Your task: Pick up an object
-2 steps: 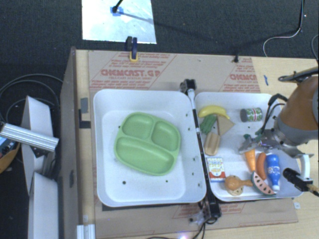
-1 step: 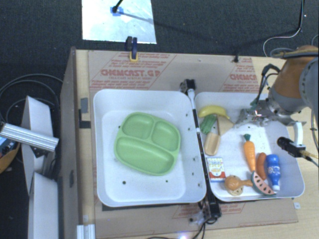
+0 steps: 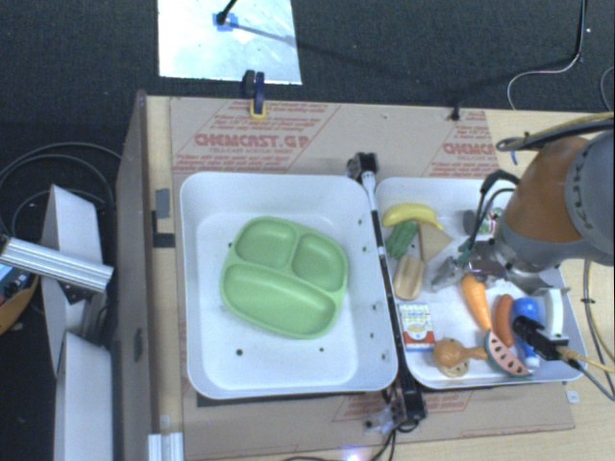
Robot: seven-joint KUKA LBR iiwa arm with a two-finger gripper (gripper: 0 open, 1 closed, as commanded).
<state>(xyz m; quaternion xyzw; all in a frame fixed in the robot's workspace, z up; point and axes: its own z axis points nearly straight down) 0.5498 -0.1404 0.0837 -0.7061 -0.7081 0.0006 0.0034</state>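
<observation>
A dark carpeted floor (image 3: pixel 404 36) is seen beyond the end effector (image 3: pixel 452 269), with a shiny metal sheet (image 3: pixel 229 29) laid on it. The tabletop (image 3: pixel 288 128) is covered by printed cardboard. Black cables (image 3: pixel 58 176) and white boxes (image 3: pixel 79 296) lie far to its left.

Grey arm (image 3: pixel 588 185), orange band (image 3: pixel 540 195)

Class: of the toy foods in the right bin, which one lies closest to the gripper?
The orange carrot, just below the gripper; the banana sits farther up.
</observation>
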